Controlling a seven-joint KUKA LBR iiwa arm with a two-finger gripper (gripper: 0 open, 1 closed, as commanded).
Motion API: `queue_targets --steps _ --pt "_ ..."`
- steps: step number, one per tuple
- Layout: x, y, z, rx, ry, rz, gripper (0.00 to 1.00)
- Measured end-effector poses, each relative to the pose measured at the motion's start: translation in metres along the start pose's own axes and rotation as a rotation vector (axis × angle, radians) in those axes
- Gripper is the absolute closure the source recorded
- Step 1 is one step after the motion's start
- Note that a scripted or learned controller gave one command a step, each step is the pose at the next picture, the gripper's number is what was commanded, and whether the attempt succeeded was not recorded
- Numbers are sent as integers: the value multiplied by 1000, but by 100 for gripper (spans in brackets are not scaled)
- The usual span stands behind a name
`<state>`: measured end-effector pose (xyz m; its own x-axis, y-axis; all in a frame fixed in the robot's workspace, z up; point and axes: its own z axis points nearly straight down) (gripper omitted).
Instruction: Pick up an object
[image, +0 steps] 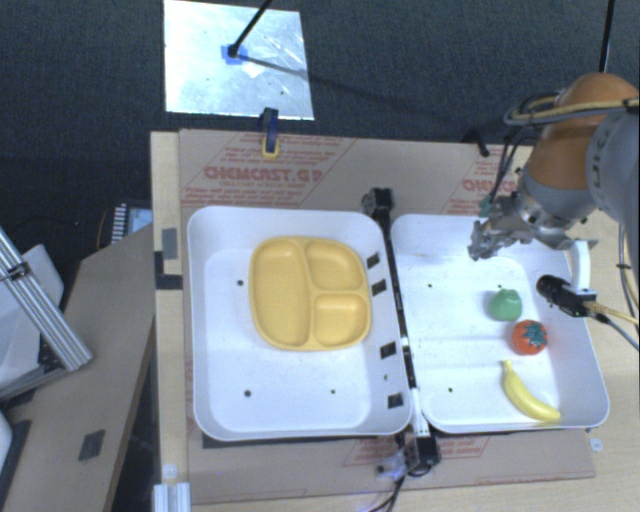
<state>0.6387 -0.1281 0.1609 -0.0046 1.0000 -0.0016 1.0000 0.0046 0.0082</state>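
Note:
Three toy foods lie in the right bin (450, 330): a green apple-like piece (505, 303), a red tomato (529, 337) with a green stem just below it, and a yellow banana (527, 391) near the front right corner. My gripper (489, 243) hangs over the back part of the right bin, up and to the left of the green piece, apart from all three. Nothing shows between its fingers.
The left bin (215, 400) holds a yellow divided plate (308, 292). A black divider strip (392, 310) runs between the bins. A black cable fitting (562, 295) juts over the right bin's right side. Cardboard lies under both bins.

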Motion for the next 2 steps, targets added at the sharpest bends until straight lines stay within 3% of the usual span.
queue_targets --steps 1,2 --pt "0 2 -54 1 0 -1 100" --pt "54 0 -46 7 2 -4 100"
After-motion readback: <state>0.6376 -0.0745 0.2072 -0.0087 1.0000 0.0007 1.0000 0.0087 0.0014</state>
